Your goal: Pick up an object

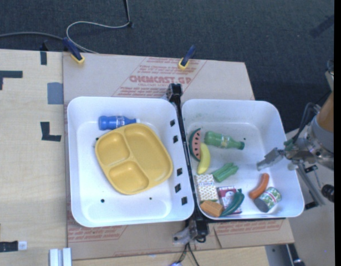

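My gripper hangs over the right edge of the right bin, reaching in from the right, with nothing seen in its hold. Just below it lie an orange sausage and a small can. Further left in the same bin are a green bottle, a banana, a watermelon slice and a green pickle. A patterned box, an orange block and a dark green pepper sit along the near wall.
The left bin holds a yellow divided plate and a blue bottle behind it. Black clips run down the seam between the bins. Two yellow clamps pin the cardboard at the back.
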`<state>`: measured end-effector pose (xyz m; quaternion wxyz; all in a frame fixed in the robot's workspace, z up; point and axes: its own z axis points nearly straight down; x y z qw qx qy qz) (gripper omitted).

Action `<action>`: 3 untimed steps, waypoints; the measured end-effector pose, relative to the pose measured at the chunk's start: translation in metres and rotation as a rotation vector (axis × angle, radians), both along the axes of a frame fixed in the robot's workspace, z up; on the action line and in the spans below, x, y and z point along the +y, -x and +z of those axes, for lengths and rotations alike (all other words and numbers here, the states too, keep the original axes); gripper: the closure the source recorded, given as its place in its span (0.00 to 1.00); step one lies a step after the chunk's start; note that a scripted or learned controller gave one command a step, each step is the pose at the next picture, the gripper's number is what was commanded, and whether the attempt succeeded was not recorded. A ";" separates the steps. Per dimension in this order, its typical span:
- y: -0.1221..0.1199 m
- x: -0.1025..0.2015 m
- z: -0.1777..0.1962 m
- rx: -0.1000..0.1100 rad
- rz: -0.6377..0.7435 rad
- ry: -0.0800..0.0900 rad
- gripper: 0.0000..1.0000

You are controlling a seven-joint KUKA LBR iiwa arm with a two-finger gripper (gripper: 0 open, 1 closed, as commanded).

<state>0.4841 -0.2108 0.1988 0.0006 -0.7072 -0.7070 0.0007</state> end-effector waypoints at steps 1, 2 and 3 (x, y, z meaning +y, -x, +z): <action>-0.048 -0.009 -0.105 -0.003 0.004 -0.004 0.00; -0.099 0.055 -0.112 -0.008 0.003 0.001 0.00; -0.138 0.089 -0.113 -0.006 0.003 0.001 0.00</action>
